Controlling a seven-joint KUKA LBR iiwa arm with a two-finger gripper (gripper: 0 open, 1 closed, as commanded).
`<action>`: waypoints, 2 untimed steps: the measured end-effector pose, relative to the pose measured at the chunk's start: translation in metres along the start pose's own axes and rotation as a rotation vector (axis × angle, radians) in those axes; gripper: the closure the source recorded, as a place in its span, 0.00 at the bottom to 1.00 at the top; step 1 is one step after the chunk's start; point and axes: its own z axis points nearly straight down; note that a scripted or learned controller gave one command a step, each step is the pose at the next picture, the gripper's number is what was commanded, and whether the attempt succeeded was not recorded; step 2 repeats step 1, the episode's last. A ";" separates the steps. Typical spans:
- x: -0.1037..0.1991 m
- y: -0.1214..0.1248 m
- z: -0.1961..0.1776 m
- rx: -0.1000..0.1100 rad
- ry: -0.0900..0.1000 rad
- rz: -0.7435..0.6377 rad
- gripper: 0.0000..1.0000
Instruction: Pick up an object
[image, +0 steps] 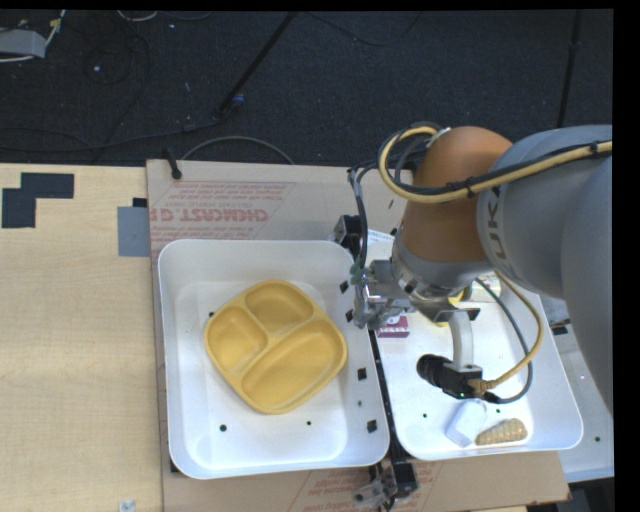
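Currently the grey arm (540, 220) with its orange band (455, 190) reaches in from the right and hangs over the inner edge of the right bin (560, 400), close to the divide between the two bins. Pincer (372, 305) sits low at the near-left corner of the wrist assembly, right by that divide; its tips are masked by brackets and cabling, so how far it is parted, or whether it has anything, cannot be told from this view. Left bin (190, 400): one yellow divided plate (275, 345) with three compartments, lying flat, roughly central, apart from the bin walls. Right bin: a small purple-and-white item (396, 327) just beside the pincer, partly hidden under the wrist, possibly a small box; a tan ridged piece (501, 432) near the front edge; a small white block (460, 428) touching or just beside that tan piece on its left. A black cylindrical part (445, 375) with a yellow cable (520, 360) looping to it hangs over the right bin, above the white block. Both bins rest on a brown cardboard sheet (230, 205) laid on the light wood desk (70, 350).
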 end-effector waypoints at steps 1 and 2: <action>0.044 -0.017 -0.001 0.001 -0.001 0.000 1.00; 0.044 -0.017 -0.001 0.001 -0.001 0.000 1.00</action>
